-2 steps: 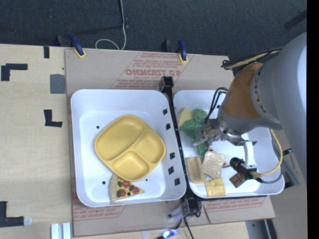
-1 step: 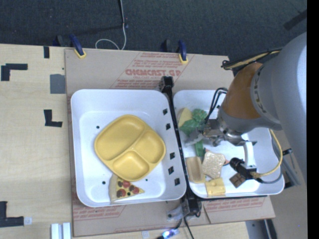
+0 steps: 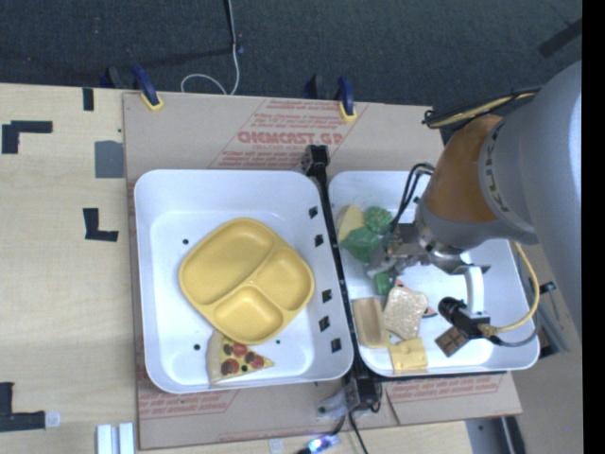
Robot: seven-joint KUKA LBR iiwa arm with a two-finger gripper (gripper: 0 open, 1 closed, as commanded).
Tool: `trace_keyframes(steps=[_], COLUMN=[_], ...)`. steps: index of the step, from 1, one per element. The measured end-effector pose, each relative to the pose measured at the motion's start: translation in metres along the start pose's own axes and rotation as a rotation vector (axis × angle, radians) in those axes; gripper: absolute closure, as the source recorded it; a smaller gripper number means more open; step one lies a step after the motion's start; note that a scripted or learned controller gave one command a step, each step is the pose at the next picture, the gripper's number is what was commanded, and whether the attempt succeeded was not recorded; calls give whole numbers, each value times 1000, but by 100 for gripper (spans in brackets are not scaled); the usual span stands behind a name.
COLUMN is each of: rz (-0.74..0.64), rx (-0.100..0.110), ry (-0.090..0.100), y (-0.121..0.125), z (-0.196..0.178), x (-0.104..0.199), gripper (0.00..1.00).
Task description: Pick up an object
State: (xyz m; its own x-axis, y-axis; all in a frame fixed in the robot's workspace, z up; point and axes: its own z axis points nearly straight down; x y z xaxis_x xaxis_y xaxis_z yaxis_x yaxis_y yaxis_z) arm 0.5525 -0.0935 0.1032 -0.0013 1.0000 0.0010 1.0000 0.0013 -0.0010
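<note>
Fingers are reaching down into the right bin, among the green toys at its left side; whether they are spread or pinching anything cannot be told, since the wrist above is covering much of them. They are sitting just beside a green leafy piece and close to a second green piece, with a small green bit lying just below them. Contact with any of these cannot be made out.

Behind the fingers, the arm is coming in from the right, its orange band sitting above the wrist and the grey body bending down over the right bin. Black and yellow cables are running along it and looping over the bin's right part.

Nearer the camera in the same bin, a speckled tan slice is lying against a pale tan piece, and a yellow cheese block is resting just below them. A pale yellow piece is lying at the bin's upper left, touching the greens.

In the left bin, a yellow divided plate is lying in the middle, and a pizza slice is lying just below it, partly tucked under its edge. Both bins are sitting side by side on a cardboard sheet on the bench.
</note>
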Motion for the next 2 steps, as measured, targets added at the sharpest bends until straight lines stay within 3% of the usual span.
trace_keyframes(steps=[1, 2], rz=[0, 0], rx=[0, -1], ry=[0, -2], y=[0, -32], z=[-1, 18], x=[0, -6], gripper=[0, 0])
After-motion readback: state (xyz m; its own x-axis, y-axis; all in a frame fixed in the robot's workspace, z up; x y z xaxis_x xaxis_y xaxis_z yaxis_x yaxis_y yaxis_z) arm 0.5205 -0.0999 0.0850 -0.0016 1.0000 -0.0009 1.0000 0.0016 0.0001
